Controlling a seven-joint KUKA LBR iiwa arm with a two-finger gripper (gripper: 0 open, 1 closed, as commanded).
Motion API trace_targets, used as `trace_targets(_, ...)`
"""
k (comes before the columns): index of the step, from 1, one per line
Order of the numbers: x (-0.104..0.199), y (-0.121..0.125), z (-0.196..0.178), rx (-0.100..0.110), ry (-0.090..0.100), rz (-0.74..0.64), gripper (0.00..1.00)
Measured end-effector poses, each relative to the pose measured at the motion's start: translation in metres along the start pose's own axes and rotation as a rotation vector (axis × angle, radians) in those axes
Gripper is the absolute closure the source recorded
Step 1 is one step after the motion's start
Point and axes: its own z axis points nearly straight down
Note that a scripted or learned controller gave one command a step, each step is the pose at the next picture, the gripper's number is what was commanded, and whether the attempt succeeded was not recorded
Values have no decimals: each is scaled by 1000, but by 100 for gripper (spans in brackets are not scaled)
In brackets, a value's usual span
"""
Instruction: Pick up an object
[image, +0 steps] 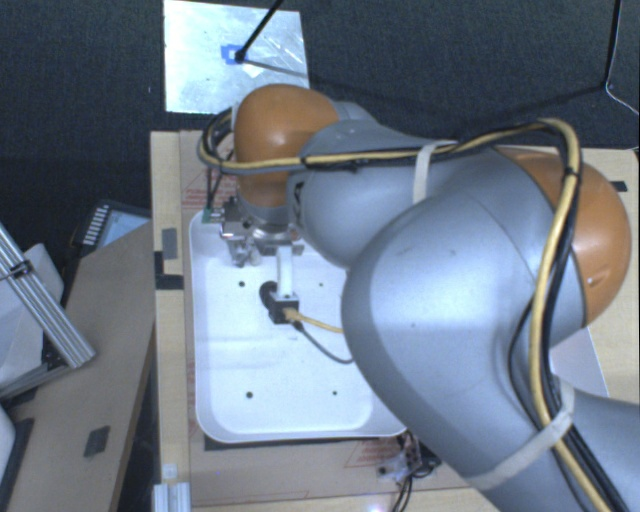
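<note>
One white bin lies in plain sight on the surface, and my own grey arm reaches in from the right, across the bin's right side and across everything beyond it. The orange band above my wrist sits over the bin's far left corner. My jaws hang just beneath it, pointing down at the bin floor close to the far wall and the left wall. From this height the metal parts there run together, so I cannot tell whether my jaws are open or closed. The bare part of the bin floor is white, marked with a few small dark dots. As for the object I am meant to pick up, I cannot tell where it lies: my arm covers much of the surface. Past the far edge of the surface, at the top of the view, a shiny silver sheet lies on dark ground, and off to the left a brown board sits beside an aluminium rail
</note>
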Motion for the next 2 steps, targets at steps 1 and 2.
trace_targets(1,1,3,-146,-11,4,1,100)
trace_targets(2,-58,-78,-74,13,-4,8,100)
